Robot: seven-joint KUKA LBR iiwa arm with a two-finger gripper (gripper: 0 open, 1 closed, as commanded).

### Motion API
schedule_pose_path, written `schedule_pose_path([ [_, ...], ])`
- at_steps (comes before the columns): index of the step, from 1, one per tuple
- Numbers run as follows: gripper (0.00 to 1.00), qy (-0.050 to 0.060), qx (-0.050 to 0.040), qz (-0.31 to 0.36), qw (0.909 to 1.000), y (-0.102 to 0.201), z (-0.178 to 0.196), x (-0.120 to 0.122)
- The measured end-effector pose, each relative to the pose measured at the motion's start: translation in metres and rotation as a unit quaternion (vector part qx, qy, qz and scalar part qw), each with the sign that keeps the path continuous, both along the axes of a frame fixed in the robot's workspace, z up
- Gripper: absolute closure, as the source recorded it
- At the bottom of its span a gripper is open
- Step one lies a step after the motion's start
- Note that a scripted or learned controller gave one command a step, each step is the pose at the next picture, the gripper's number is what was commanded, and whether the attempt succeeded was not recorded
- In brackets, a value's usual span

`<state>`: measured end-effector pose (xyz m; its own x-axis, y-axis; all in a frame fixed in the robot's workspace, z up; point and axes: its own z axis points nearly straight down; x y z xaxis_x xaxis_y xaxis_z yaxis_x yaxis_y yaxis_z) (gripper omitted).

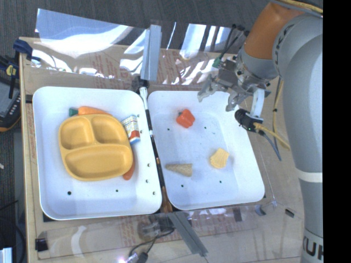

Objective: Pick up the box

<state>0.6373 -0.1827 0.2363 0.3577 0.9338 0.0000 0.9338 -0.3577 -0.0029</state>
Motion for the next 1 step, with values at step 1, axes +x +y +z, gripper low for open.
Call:
schedule_pose_path([
  [1, 0.0, 0.001, 0.0002, -0.103, 0.9947, 0.0177, -0.1459, -0.0037],
])
